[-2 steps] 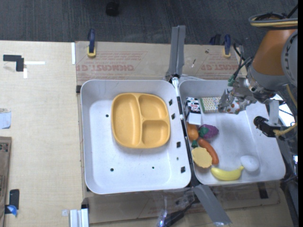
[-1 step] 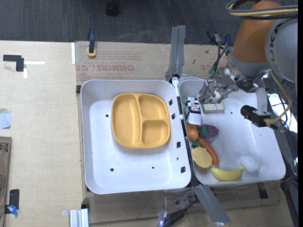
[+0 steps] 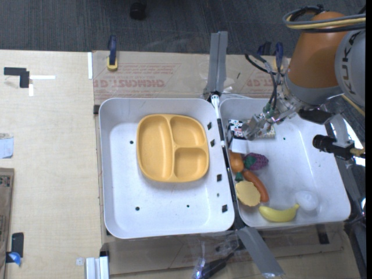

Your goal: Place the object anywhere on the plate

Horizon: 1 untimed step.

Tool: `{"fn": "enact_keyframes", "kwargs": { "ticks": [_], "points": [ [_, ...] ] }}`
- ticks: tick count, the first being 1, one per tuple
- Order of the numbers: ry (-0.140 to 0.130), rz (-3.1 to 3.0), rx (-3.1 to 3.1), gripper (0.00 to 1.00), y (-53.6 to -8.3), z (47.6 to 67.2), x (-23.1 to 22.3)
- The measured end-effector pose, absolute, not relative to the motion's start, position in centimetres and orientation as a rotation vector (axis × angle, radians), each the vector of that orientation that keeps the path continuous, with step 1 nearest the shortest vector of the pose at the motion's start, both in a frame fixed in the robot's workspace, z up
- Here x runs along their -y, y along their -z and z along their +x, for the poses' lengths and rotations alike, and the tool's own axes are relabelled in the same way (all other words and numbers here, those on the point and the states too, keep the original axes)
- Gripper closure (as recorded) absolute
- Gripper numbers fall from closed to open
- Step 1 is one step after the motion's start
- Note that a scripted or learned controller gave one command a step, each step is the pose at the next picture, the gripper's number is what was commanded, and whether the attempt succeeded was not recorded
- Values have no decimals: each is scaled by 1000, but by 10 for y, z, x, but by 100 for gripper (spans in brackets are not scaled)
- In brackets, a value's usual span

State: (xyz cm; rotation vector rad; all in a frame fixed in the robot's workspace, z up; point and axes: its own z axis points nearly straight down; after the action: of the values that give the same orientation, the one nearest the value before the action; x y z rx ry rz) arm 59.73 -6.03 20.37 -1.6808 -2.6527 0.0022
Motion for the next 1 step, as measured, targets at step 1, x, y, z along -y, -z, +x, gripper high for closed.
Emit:
{"fn": "enact_keyframes", "kwargs": {
  "ticks": [1],
  "points": [
    [-2, -1731, 2622, 100, -210, 607, -5]
  ]
}}
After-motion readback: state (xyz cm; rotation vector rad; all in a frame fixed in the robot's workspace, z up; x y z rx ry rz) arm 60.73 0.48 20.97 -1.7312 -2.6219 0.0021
